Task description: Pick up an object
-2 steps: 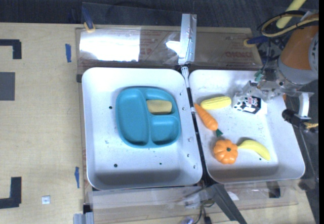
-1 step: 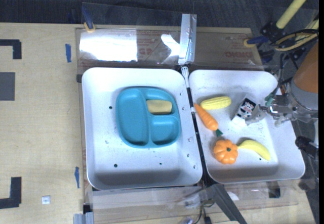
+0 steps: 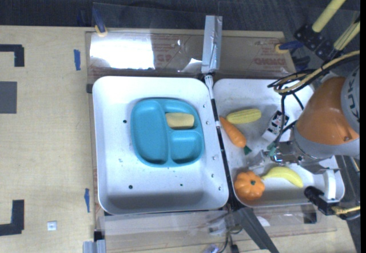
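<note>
**Arm low over the right bin, among the toy food**

The grey arm (image 3: 329,115) with its orange band reaches in from the right of the frame, and its gripper (image 3: 273,153) hangs low in the middle of the right bin (image 3: 251,89); whether it is released or clenched I cannot tell. Just below it lies a yellow banana (image 3: 286,175), with an orange pumpkin (image 3: 249,185) to the banana's left at the bin's lower edge. An orange carrot (image 3: 234,132) lies slantwise near the bin's left wall, a yellow corn cob (image 3: 244,115) above it. In the left bin (image 3: 114,155), a blue divided tray (image 3: 167,131) carries a pale yellow block (image 3: 180,120) in its upper right compartment. Both bins sit on the tabletop (image 3: 40,132).
</note>
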Controlling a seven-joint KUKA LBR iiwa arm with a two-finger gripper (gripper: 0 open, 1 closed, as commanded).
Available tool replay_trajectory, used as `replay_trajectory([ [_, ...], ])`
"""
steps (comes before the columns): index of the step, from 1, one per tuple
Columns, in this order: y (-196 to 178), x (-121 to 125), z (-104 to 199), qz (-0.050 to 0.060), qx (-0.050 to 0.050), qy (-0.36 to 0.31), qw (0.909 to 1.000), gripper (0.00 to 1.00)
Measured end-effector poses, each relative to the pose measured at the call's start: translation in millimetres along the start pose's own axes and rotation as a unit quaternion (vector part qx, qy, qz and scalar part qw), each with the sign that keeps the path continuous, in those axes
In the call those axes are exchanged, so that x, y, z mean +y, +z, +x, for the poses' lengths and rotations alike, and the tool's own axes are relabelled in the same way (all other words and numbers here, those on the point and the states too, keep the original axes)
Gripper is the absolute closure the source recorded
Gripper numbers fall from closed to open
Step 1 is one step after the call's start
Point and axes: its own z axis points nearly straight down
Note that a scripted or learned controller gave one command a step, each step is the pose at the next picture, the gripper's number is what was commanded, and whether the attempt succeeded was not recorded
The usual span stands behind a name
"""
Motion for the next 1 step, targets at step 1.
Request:
replay_trajectory([
  [1, 0.9, 61.2, -5.7, 0.0, 0.0, 0.22, 0.9755, 0.0],
])
